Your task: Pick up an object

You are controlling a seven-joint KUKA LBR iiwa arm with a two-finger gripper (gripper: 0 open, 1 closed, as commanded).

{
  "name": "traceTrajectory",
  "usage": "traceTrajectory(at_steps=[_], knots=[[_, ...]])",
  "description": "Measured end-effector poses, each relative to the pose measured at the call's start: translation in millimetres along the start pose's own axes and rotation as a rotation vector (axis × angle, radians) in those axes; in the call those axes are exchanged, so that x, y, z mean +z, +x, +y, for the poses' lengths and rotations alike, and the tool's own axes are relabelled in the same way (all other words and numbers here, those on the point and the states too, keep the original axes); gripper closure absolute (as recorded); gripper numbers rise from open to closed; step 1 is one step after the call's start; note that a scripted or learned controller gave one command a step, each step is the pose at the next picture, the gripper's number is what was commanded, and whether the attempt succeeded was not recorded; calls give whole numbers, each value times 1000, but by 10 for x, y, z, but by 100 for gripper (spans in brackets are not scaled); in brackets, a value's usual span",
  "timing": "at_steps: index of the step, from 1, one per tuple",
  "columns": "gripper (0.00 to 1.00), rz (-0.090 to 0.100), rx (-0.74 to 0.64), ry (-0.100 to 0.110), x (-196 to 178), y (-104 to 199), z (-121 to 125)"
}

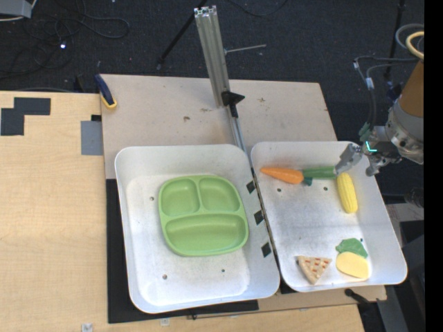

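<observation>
Hand spread wide, holding nothing, over right bin top edge, just above yellow corn cob. Same bin: orange carrot with green top, pizza slice, lemon. Left bin: green divided plate.
</observation>
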State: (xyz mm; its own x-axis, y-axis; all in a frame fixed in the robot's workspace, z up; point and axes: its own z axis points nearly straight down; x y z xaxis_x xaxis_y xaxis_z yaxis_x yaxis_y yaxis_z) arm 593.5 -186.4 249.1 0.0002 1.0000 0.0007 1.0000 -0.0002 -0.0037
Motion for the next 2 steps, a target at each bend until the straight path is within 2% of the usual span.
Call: traceTrajectory(at_steps=[1,2], knots=[[0,-1,0,-2,-11,-1,6],[0,1,0,3,617,6,52]])
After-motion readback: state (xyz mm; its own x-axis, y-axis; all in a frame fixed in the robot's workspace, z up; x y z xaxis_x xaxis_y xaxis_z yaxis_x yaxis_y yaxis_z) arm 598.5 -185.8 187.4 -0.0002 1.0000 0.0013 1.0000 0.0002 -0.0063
